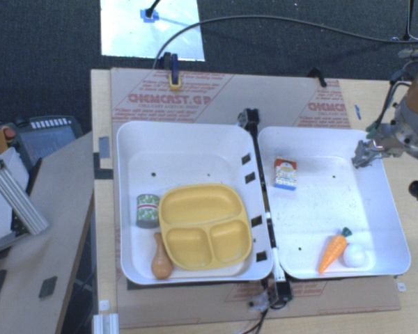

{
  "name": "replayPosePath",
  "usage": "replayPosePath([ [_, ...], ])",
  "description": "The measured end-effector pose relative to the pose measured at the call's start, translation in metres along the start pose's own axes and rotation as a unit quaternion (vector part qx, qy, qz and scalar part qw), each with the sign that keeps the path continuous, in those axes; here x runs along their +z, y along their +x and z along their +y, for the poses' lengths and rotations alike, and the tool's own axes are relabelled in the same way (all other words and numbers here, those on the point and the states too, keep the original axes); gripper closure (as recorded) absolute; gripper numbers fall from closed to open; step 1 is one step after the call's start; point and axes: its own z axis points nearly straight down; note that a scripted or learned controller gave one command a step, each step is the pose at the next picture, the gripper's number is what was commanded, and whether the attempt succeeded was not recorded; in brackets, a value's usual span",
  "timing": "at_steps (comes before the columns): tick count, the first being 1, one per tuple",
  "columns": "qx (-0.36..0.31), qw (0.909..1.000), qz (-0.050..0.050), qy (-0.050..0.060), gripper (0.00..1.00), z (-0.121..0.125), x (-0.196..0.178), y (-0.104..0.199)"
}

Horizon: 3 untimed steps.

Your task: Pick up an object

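Orange carrot [332, 252] lies near the right bin's [383, 186] front corner, beside a white ball [354, 256]. My gripper [366, 153] hovers at that bin's far right rim (seemingly holding nothing); I cannot tell its opening.

The light is bright and even, and seems to come from above. The two white bins [195, 134] are almost overexposed, so their walls lose detail. Shadows are soft and short. A pale sheet [150, 19] on the dark floor shows glare. The picture is a bit grainy, and the arm [411, 113] looks slightly blurred.
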Motion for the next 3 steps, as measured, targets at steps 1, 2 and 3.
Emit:
replayPosePath([
  [1, 0.0, 1.0, 0.0, 0.0, 1.0, 0.007, -0.06, -0.009],
  [2, -0.001, 1.0, 0.001, 0.003, 1.0, 0.02, -0.046, 0.047],
  [3, -0.002, 1.0, 0.002, 0.004, 1.0, 0.02, -0.034, 0.1],
])
